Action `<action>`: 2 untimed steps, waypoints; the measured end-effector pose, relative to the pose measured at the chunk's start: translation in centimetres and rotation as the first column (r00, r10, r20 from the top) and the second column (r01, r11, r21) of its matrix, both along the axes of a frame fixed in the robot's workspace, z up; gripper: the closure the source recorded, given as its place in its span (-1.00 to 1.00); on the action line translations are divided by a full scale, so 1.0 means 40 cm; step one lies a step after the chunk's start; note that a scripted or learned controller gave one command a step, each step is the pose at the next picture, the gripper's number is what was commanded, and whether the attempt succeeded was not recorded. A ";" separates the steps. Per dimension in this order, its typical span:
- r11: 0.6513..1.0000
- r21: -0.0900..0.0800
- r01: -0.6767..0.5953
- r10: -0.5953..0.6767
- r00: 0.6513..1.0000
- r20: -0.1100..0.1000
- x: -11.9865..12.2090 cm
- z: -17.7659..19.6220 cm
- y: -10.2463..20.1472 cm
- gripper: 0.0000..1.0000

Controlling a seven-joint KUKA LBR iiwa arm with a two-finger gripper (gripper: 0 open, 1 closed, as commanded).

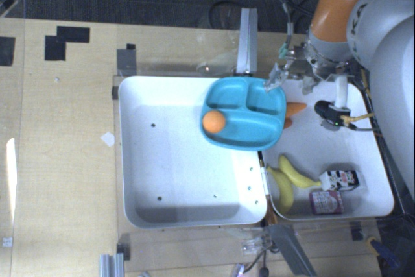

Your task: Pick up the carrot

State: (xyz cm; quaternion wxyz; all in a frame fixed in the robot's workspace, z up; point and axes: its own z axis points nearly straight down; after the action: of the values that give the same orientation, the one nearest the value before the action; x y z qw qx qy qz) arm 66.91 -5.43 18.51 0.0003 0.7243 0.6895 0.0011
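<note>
The carrot (296, 109) lies in the right bin (376, 159), near its far left side. Just its orange tip pokes out from behind the rim of a blue divided plate (249, 117). The plate straddles the wall between the two bins. My gripper (276, 79) hangs over the plate's far right corner, just up and left of the carrot. Whether it touches the plate or grips anything cannot be made out.
An orange ball (213, 121) rests against the plate's left edge in the left bin (168, 165). Two bananas (289, 178), a dark can (325, 202) and a small carton (342, 178) lie at the front of the right bin.
</note>
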 end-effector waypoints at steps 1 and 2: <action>0.980 0.001 0.200 -0.200 0.980 -0.006 -0.003 0.019 0.086 -1.00; 0.987 -0.001 -0.158 0.158 0.987 -0.002 -0.148 -0.002 0.065 -1.00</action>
State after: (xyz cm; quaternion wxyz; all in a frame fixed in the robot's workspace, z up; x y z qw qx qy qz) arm 61.01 -2.81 18.44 -0.0002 0.6672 0.7449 0.0002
